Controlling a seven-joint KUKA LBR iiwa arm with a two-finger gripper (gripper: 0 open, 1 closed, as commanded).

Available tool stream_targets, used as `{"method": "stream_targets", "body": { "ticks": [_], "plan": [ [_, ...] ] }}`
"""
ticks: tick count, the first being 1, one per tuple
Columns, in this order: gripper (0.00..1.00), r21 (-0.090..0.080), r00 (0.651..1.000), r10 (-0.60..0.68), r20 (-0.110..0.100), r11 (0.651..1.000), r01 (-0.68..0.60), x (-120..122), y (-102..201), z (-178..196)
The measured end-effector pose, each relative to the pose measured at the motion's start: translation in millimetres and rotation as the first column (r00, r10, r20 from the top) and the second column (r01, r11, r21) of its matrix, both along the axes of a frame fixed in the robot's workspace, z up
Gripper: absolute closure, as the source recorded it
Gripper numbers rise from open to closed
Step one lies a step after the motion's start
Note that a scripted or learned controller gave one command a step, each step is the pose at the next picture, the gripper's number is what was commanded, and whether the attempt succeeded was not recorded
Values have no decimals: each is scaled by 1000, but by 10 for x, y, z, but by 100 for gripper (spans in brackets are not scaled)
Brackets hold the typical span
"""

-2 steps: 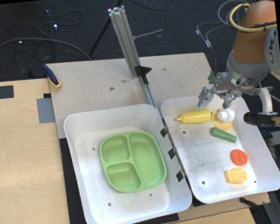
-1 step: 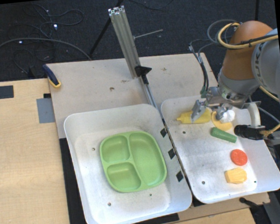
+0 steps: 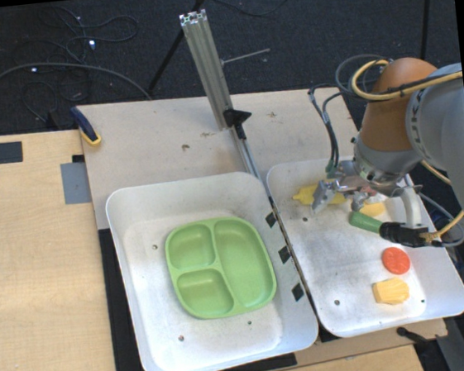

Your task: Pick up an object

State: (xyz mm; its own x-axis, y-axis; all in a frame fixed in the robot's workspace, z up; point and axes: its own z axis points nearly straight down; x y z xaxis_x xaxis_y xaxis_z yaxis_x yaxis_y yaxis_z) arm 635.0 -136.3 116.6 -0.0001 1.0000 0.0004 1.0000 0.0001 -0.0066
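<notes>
- The end effector (image 3: pixel 339 194) hangs low over the far part of the right shallow white bin (image 3: pixel 344 292); whether it is apart or together cannot be told from this slanted view.
- A pale yellow object (image 3: pixel 306 194) lies just beside the end effector, on its left, near the bin's far rim; contact cannot be judged.
- A green stick-shaped object (image 3: pixel 366 222) lies close to the wrist, with a small yellow piece (image 3: pixel 373 209) next to it.
- Nearer the camera in the same bin sit a round orange-red object (image 3: pixel 396 261) and a yellow block-like object (image 3: pixel 390 290), close together, well apart from the end effector.
- The grey arm with its orange band (image 3: pixel 394 108) reaches in from the right.
- The left shallow white bin (image 3: pixel 149 331) holds a light green plastic tray with three compartments (image 3: pixel 221 266), lying flat.
- An upright metal post (image 3: pixel 208 67) stands on the bench (image 3: pixel 26 279) behind the two bins.
</notes>
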Motion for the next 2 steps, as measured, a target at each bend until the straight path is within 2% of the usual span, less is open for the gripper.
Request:
{"method": "stream_targets", "body": {
  "ticks": [1,2],
  "plan": [
    [0,0,1000,-2,6,1000,2,5,-2,-163],
    [100,0,1000,-3,4,1000,3,1,-11,-77]
  ]
}}
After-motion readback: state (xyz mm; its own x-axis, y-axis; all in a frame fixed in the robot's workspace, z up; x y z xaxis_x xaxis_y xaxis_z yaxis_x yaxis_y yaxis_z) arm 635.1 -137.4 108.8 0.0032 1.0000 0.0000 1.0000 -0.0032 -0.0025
